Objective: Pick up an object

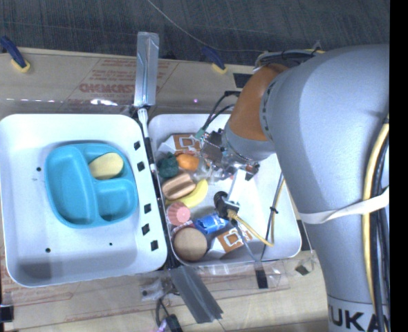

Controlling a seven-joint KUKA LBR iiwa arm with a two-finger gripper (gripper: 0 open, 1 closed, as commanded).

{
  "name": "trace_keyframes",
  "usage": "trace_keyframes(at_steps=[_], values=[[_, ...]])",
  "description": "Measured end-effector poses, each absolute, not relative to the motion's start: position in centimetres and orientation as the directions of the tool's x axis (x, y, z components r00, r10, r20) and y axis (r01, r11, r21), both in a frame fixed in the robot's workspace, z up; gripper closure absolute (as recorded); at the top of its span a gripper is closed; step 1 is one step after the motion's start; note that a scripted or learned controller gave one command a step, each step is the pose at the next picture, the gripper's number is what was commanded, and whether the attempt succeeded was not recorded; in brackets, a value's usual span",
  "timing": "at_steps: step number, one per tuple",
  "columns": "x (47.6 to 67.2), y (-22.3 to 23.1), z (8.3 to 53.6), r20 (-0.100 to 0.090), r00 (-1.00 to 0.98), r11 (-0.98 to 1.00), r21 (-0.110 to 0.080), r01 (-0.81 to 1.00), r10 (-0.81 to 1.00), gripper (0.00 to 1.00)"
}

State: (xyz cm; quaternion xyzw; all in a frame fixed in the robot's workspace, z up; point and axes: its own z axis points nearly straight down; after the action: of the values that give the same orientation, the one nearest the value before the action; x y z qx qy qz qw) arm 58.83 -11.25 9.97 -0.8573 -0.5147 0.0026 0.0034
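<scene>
Camera view, looking down on the worktop (66, 75) with its two white bins side by side. The left bin (17, 185) carries one blue divided tray (86, 192), and in the tray's far right pocket sits one yellow potato-shaped lump (106, 165). The right bin (287, 234) is the busy one, and here comes the arm (328, 137) reaching in from the right, orange band (249, 109) above the wrist; the tool (221, 159) hangs over the far middle of that bin, though whether it is apart or together I cannot tell, the wrist hides it.

Now the pile, all down the right bin's left side: one dark green piece (167, 166); one small orange ball (187, 162), just left of the tool; one hot dog bun (178, 185); one banana (197, 194); one pink round piece (179, 214); one blue piece (209, 223); one brown ball (190, 244) at the near end.

The relation that counts, as I judge it: the closest candidates lie left and slightly nearward of the tool; the bun's long axis runs left to right with a slight tilt; nothing is lifted yet.
</scene>
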Motion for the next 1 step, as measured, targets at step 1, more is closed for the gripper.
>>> trace_keyframes(at_steps=[1], values=[[63.61,-11.82,16.34,0.002,0.436,-0.436,0.003,0.9,0.9,1.0]])
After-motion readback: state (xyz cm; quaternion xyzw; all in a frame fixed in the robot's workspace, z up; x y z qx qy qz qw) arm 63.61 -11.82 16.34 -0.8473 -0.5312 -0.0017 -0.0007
